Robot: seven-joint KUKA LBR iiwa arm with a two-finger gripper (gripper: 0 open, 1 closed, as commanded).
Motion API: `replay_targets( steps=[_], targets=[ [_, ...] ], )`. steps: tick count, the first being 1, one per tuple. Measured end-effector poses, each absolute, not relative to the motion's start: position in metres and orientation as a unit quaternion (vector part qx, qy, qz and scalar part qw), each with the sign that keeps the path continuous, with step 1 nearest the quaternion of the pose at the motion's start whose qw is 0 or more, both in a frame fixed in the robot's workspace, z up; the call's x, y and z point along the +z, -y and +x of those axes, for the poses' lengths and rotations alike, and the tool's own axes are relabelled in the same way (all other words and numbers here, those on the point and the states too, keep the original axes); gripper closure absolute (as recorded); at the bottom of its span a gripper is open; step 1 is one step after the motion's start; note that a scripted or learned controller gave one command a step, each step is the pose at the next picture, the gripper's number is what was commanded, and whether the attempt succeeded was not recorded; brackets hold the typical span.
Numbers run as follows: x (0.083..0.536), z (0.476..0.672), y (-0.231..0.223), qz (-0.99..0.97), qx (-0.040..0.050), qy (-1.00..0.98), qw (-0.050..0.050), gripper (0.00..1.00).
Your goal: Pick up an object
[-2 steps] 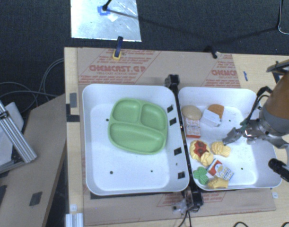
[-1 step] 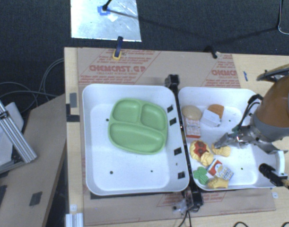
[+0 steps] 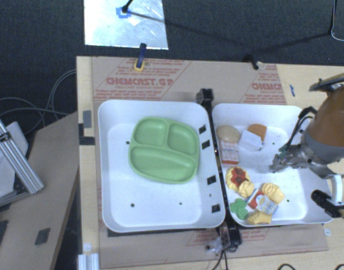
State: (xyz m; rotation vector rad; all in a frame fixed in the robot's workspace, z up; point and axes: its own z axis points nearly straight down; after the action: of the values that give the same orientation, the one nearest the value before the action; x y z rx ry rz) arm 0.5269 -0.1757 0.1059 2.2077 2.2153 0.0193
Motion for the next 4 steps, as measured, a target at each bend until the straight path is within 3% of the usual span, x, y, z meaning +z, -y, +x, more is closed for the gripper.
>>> replay_targets(
  steps=[2,3,4],
  targets=[
    [0.223,0.53,0.171,0.705,0.0018,-0.709,0.003,1.0],
    [0.227,0.53,0.124,0.704,0.0014,-0.71,0.0,1.0],
    [0.236,0.517,0.068,0.703,0.0015,-0.711,0.0,1.0]
  ],
)
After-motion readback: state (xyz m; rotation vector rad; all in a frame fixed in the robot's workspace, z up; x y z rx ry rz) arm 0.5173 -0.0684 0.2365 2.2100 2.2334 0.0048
